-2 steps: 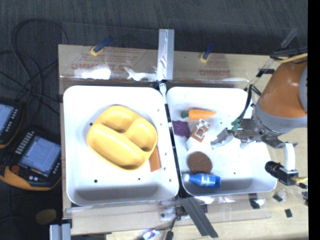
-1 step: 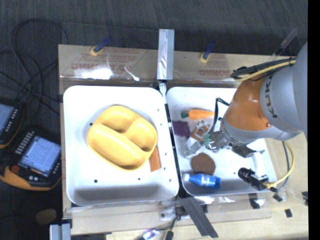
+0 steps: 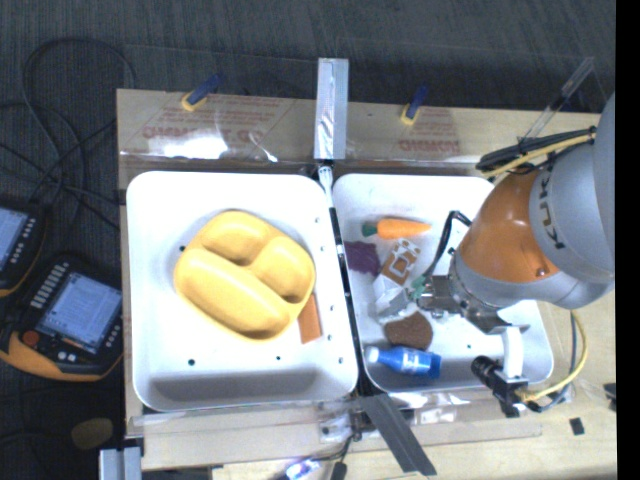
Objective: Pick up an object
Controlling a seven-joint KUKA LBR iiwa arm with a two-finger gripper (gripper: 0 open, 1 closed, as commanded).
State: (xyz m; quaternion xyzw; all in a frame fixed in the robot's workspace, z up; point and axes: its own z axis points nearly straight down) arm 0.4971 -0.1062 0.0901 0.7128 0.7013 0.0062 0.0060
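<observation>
While its tool (image 3: 425,303), state impossible to tell, hangs low over the right white plastic bin (image 3: 535,343), the grey-and-orange arm (image 3: 520,243) appears mid-reach, needing a firm closure on the flat brown piece (image 3: 408,329) next.

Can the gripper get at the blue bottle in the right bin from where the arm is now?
Probably yes. The blue bottle lies flat near the right bin's front wall with nothing on top; only the brown piece sits close behind it.
</observation>
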